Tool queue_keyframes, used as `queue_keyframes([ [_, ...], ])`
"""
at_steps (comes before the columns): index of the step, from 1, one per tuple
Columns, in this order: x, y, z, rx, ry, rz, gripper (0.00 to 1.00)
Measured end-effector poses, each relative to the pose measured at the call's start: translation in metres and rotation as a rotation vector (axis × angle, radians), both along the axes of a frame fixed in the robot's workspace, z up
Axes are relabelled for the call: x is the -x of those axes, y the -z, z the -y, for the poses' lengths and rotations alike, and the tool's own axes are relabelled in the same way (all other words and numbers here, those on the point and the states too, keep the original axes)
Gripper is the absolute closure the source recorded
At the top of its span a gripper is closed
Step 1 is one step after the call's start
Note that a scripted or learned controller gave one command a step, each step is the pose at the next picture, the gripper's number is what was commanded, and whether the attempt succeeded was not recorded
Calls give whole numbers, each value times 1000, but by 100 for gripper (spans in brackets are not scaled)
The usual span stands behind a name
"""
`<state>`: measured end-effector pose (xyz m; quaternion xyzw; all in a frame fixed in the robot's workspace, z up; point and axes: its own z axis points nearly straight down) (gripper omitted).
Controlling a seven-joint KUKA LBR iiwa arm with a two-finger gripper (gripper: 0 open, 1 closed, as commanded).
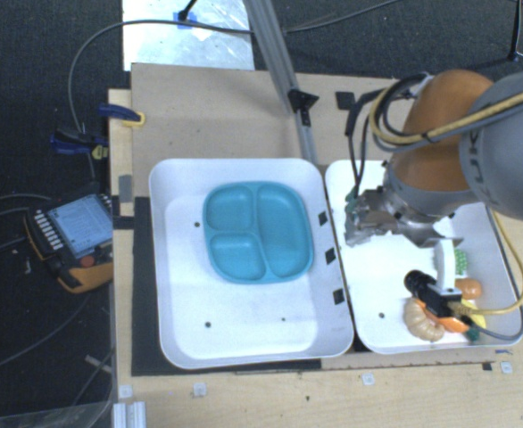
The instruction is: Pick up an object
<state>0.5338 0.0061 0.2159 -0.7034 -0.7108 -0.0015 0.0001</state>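
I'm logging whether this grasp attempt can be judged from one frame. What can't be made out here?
- Gripper: the wrist above hides its fingers.
- Pile of small objects in the right bin: too small and overlapped to identify.
- Right bin's upper part: covered by the arm.

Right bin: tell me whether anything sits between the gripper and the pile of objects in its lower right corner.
Nothing visible does. The gripper is over the upper left of the right bin, and only bare white floor lies between it and the pile of objects toward the lower right corner.
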Motion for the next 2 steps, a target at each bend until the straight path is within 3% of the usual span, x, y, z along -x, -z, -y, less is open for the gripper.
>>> queue_keyframes([
  [2, -10, 0, -104, 0, -1, -1, 100],
])
